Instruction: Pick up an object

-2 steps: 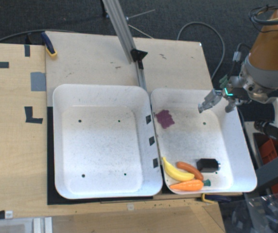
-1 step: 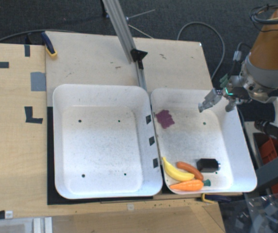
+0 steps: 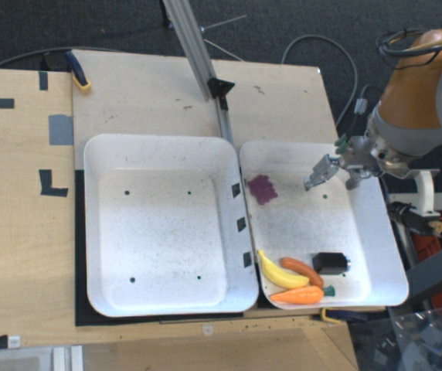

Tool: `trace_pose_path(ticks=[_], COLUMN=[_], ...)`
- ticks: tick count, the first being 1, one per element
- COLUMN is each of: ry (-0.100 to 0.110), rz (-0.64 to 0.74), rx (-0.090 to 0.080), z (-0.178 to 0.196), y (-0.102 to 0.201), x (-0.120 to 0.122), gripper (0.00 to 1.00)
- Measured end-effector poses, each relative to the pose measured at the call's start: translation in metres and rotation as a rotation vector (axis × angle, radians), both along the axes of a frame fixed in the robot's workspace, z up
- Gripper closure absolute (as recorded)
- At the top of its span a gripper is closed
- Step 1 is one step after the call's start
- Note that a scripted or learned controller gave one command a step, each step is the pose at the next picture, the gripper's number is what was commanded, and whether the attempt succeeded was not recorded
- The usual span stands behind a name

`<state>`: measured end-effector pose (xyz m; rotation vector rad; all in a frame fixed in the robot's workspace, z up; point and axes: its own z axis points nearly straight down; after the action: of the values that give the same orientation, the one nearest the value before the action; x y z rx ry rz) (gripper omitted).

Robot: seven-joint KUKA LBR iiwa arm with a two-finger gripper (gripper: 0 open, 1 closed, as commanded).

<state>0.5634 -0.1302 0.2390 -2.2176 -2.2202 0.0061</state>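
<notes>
the step in hand is judged to be the approach: nothing has been picked up yet. the gripper [image 3: 335,173] is seen over the upper right part of the right bin [image 3: 375,230], reached in from the right on the grey arm [image 3: 410,103] with its orange band. the jaws are spread apart, one tip towards the left and one lower right, and nothing is held between them.

the candidate objects are all found in the right bin. a purple block [image 3: 263,189] lies near the bin's upper left, well apart from the jaws to their left. along the near wall a yellow banana [image 3: 277,273], a small orange carrot [image 3: 301,268] and a larger carrot [image 3: 299,295] are crowded together, touching or overlapping, with a black block [image 3: 331,263] just beside them to the right. the left bin [image 3: 101,207] is seen beside it.

for the next move, a target would have to be chosen and the jaws lowered over it. the purple block is judged the easier pick, since it lies alone; the cluster at the near wall could be disturbed or slip, and the wall leaves little room.

the bins rest on a pale wooden table [image 3: 144,91] marked with dark tape patches. a metal rail [image 3: 194,41] slants across the far side, cables are trailed over the dark floor [image 3: 298,6] beyond, and a blue and yellow clamp [image 3: 78,72] is set at the table's far left.
</notes>
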Motion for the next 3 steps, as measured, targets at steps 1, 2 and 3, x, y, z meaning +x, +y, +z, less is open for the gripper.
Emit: trace_pose_path(ticks=[1,2,3], ry=[0.003,0.002,-0.002], rz=[0.0,0.0,0.0], rx=[0.001,0.001,0.001], z=[-0.065,-0.118,-0.105], y=[0.003,0.013,0.013], x=[-0.001,0.0,0.001], gripper=[0.0,0.0,1.0])
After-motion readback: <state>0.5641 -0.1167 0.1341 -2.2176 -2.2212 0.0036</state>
